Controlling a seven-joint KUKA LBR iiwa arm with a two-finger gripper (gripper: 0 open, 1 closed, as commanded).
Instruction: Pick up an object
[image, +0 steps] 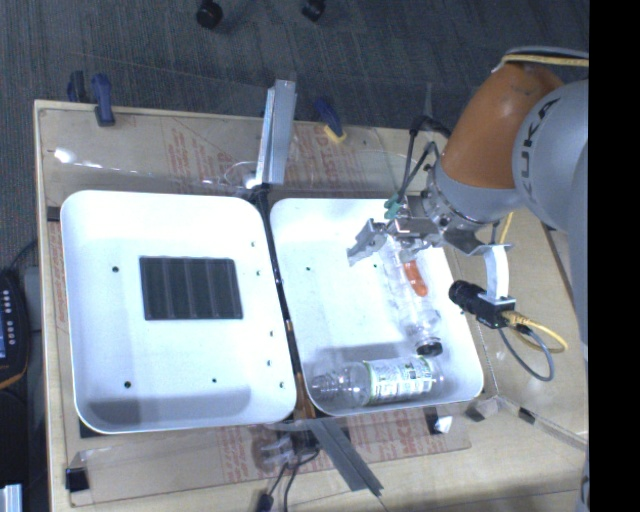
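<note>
On my feed the bench (560, 300) carried two white bins, the left bin (100, 300) with a dark ribbed panel (190, 288) lying flat in it. The arm (520, 130) hung its claw (385, 240) over the right bin (320, 300), though honestly I couldn't tell how the claw was set. One clear bottle (375, 382) lay along the near wall, and a second bottle with an orange bit (412, 290) lay just under the claw.
</note>
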